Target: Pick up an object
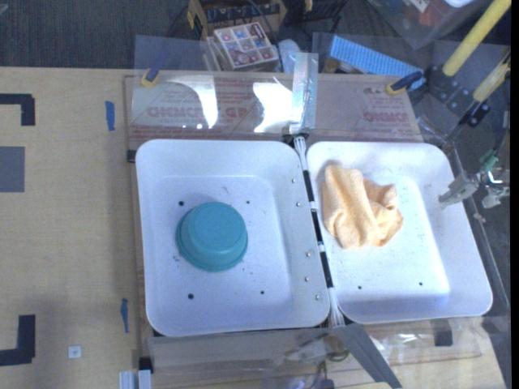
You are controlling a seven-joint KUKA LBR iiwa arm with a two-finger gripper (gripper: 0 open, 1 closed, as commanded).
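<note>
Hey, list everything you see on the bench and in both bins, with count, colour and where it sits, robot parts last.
Shallow white plastic bins: two, white, side by side on the bench.
Round teal plastic bowl: one, teal, upside down in the left bin, left of its centre.
Crumpled pale orange cloth: one, pale orange, in the right bin, near its upper left and the divider.
Blue tape strips: two, blue, on the wooden bench left of the bins.
Black corner marks: two, black, far left of the bench.
Robot jaws: one set, metallic grey, at the right bin's right rim; open or shut unclear.
</note>
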